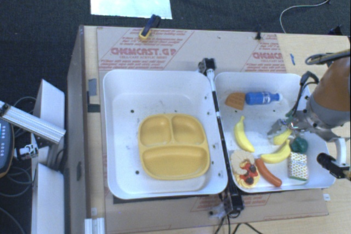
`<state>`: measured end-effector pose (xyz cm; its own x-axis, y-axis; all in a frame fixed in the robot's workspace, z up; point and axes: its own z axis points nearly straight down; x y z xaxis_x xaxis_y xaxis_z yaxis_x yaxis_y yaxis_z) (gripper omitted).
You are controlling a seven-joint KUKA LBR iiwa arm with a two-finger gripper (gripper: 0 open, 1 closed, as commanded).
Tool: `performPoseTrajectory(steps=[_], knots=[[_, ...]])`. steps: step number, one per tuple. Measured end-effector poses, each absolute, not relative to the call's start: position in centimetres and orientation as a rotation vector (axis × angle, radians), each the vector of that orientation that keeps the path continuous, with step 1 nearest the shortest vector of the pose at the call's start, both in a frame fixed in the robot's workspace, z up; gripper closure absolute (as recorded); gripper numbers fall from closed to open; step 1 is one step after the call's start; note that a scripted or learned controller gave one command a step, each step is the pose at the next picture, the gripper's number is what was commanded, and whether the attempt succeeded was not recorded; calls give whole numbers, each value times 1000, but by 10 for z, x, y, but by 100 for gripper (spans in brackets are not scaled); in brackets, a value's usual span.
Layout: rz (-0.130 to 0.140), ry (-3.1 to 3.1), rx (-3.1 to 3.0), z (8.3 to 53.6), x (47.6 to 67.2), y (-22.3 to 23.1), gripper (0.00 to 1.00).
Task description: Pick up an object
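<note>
Yellow banana (277, 154) is lying in right bin (258, 80) w/ gripper (281, 130) hovering just above it; can't tell its state, approach step imo, next needing a lower & clamp

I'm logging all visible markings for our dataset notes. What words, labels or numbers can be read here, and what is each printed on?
"CHEMCAST GP": red print on the protective sheet covering the bench, above the left bin.
The same red print repeats above the right bin, partly readable.
Smaller red lines beneath both: too blurred to read.
Blue bottle label: too small to read.
Patterned box: no legible text.
</note>
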<state>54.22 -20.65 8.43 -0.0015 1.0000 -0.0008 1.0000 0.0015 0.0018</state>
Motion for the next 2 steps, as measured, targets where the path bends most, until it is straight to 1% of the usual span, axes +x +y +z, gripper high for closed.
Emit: performPoseTrajectory(steps=[1, 2], knots=[[3, 2222, 2217, 95, 543, -207, 100], [3, 2226, 2217, 84, 591, -153, 100]])
